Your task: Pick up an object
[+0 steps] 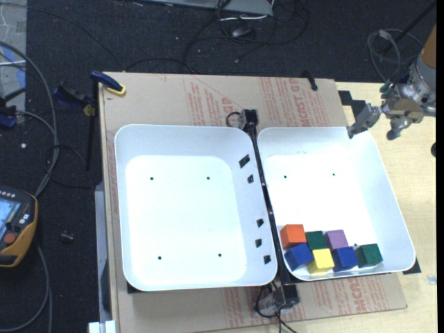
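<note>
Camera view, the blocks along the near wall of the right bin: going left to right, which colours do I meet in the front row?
Front row, left to right: blue block → yellow block → second blue block → green block. Orange, dark green and purple sit behind them.

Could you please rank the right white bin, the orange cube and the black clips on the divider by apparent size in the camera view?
1. Right shallow white plastic bin
2. Orange cube
3. Small black clips along the divider; they look alike among themselves.
</note>
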`<state>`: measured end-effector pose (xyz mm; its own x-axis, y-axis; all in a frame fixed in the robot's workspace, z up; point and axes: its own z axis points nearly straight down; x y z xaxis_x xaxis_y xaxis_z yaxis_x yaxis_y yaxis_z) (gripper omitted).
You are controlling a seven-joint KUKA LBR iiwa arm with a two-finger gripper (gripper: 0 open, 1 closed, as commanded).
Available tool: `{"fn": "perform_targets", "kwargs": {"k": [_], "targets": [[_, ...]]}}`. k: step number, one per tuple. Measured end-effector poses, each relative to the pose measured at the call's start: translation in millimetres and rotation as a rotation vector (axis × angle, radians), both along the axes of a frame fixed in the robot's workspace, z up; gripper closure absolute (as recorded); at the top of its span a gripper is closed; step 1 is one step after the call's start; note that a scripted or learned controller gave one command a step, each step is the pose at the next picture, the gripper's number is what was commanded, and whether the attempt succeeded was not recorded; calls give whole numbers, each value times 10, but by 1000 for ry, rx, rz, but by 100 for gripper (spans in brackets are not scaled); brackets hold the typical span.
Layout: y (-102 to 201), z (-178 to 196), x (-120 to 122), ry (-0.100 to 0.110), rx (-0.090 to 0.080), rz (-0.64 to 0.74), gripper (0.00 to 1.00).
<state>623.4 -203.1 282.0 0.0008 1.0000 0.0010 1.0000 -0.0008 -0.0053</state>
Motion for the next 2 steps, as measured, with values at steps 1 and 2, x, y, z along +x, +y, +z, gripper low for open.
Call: {"fn": "perform_targets", "kwargs": {"k": [1, 2], "targets": [[3, 32, 9, -6, -1, 1, 0], [-73, -554, 33, -1, 0, 1, 0]]}}
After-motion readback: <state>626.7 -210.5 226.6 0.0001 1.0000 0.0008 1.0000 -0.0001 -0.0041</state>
